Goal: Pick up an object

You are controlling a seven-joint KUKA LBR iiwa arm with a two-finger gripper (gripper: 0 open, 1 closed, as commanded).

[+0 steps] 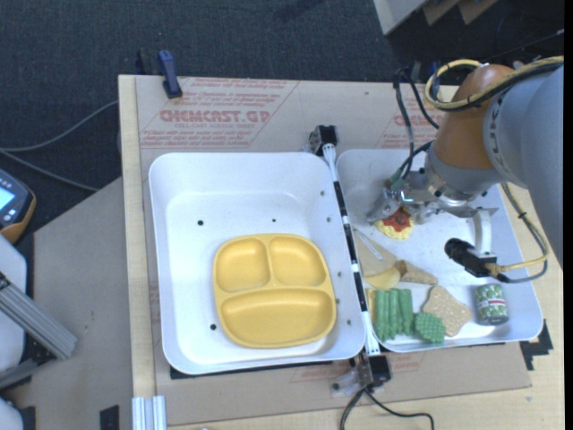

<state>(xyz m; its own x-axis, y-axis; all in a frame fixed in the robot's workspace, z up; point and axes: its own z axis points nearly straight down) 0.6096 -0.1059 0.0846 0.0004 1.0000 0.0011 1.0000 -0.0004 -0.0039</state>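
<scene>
Camera view, read from the near edge to the far.

Nearest, in the right bin [360, 174]: a bundle of green beans [392, 313], a broccoli floret [430, 328] touching it, a tan cracker [448, 309] just beside, and a small green-labelled can [491, 303] near the outer wall.

A little farther in, a pale yellow wedge [383, 279] lies close to the wall between the bins.

In the left bin [179, 186], a yellow divided plate [271, 289] rests flat, well apart from the arm.

Farther back in the right bin, a small red-and-yellow piece [396, 227] lies on the floor, with the gripper [400, 206] low and directly over it, at or near contact. It is the likely target.

How wide the jaws stand, and whether they have closed on anything, cannot be told at this angle.

Behind rises the grey arm [528, 124] with its orange band.

Progress, as a judgement: the approach to an object looks complete. A confirmed grasp and the lift are left, since every object lies on a bin floor.
</scene>
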